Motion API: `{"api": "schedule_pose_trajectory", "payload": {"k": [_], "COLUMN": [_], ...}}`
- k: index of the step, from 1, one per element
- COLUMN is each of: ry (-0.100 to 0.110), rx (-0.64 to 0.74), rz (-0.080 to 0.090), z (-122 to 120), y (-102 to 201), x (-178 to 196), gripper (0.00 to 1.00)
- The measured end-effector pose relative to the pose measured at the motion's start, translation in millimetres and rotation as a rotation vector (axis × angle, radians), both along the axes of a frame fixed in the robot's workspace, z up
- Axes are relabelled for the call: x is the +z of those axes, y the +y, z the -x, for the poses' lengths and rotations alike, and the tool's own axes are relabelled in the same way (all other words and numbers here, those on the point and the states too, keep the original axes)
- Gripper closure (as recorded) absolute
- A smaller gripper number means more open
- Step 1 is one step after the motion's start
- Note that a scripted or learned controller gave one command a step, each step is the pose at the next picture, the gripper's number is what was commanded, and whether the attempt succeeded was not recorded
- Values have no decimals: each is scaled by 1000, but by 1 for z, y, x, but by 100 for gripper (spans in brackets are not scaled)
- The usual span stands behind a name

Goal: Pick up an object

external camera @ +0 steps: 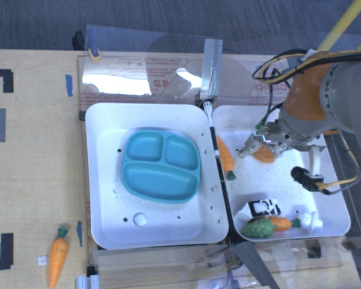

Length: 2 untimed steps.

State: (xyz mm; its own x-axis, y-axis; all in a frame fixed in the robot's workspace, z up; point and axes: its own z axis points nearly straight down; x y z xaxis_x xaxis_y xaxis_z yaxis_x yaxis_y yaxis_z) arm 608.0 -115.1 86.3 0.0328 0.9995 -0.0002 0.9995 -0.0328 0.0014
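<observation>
I can't tell how far my tool (260, 144) is open; the orange piece (265, 155) just beneath it could squirt sideways if I close off-centre.

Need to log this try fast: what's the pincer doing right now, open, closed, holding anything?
Pincer: over the right bin, against an orange piece; open or closed cannot be told.

orange piece (265, 155) — flat, rounded | right bin, upper middle | just under the pincer (260, 142) — partly hidden
</observation>
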Motion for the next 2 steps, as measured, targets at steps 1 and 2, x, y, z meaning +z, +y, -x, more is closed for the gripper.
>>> {"api": "schedule_pose_trajectory", "payload": {"k": [1, 2], "ry": [-7, -11], "rx": [-2, 61], "rz": [1, -2], "z": [-2, -48], "y": [-1, 66], "x": [12, 104], "gripper": [100, 100]}}
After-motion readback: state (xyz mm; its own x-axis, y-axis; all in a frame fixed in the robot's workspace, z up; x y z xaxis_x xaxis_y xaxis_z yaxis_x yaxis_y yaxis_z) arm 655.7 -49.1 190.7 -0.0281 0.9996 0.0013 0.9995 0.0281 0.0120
